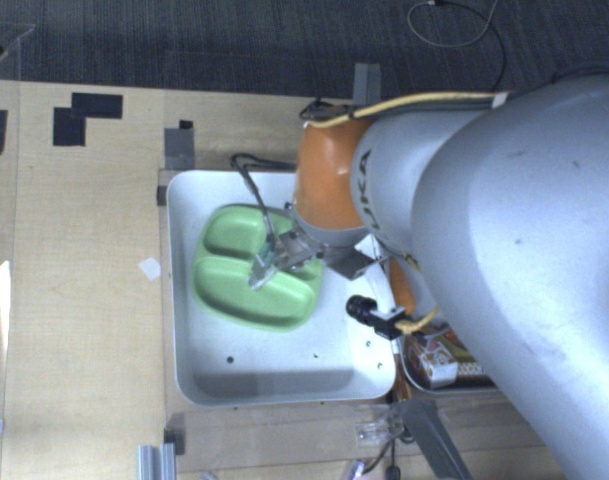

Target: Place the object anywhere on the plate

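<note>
Green plate (246, 266) (two compartments, split by a ridge) lies in the left white bin (199, 368) on the counter (74, 298). The hand (271, 264) hangs over the plate's middle; whether it grips anything cannot be told. A small printed package (439, 360) sits in the right bin, its writing unreadable.

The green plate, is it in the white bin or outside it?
In. The green plate lies flat on the floor of the white bin, with the bin's walls around it.
</note>
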